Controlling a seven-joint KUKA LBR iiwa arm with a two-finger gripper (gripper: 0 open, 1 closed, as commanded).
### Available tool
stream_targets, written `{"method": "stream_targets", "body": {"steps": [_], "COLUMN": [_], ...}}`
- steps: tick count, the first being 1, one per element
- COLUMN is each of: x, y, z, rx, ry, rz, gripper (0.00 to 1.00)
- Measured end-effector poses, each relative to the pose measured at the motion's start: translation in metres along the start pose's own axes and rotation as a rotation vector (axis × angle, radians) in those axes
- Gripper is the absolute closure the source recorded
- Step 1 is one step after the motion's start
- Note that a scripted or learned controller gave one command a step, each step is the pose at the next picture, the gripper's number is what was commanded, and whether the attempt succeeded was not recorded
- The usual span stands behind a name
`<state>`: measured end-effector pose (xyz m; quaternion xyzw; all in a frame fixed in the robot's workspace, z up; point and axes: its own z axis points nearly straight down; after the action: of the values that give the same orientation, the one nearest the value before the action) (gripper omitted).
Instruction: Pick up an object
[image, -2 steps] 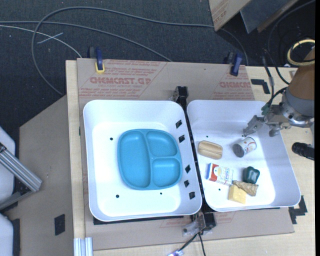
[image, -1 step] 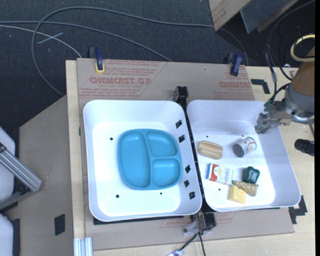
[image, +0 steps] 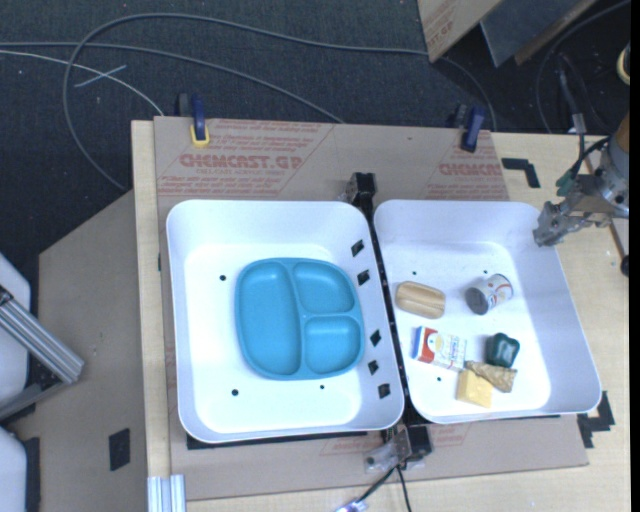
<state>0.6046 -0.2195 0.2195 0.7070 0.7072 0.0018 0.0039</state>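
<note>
Gripper (image: 553, 228) hangs over the right bin's (image: 573, 330) two o'clock rim, nothing held; can't tell jaw state. Bread roll (image: 420, 298), can (image: 487, 294), carton (image: 439, 348) lie well apart for picking.

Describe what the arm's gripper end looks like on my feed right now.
The gripper is grey bare metal with thin fingers, on a bulkier grey wrist with dark cables looping above it. Small green marks show on the wrist.
</note>
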Motion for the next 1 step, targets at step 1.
{"method": "stream_targets", "body": {"steps": [1], "x": [0.0036], "y": [0.007], "z": [-0.0466], "rx": [0.001], "ry": [0.001], "rz": [-0.001], "gripper": [1.0]}}
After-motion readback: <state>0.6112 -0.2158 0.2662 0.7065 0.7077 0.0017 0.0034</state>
